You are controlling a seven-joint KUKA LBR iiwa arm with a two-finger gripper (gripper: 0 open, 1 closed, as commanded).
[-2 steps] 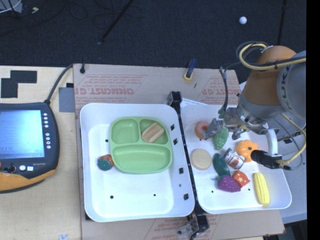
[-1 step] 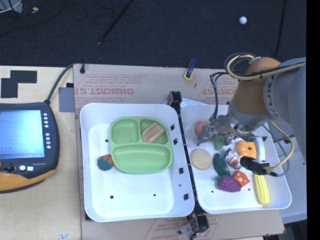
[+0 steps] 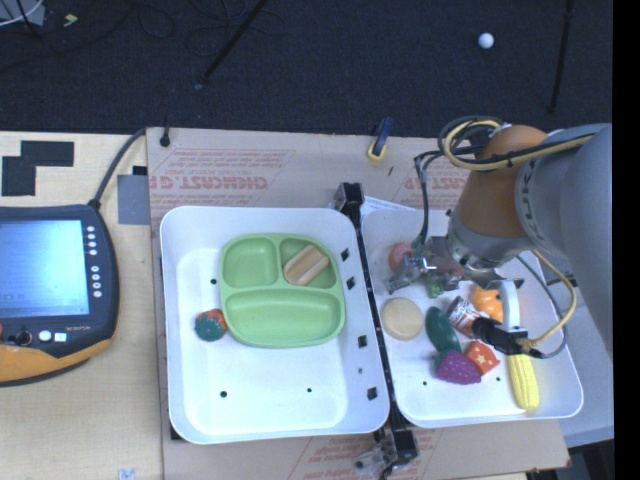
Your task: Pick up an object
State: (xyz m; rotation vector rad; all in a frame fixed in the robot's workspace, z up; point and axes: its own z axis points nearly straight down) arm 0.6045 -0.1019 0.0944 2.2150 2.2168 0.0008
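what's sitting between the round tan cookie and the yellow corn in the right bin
In the camera view, between the cookie and the corn lie a dark green vegetable, a purple fruit and a small orange-red piece.

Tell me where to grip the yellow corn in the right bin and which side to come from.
Grip the corn across its narrow middle, coming straight down from above. It lies flat and lengthwise near the right bin's right wall, so the fingers should probably close across its width. The orange piece sits close on its left, leaving little room there.
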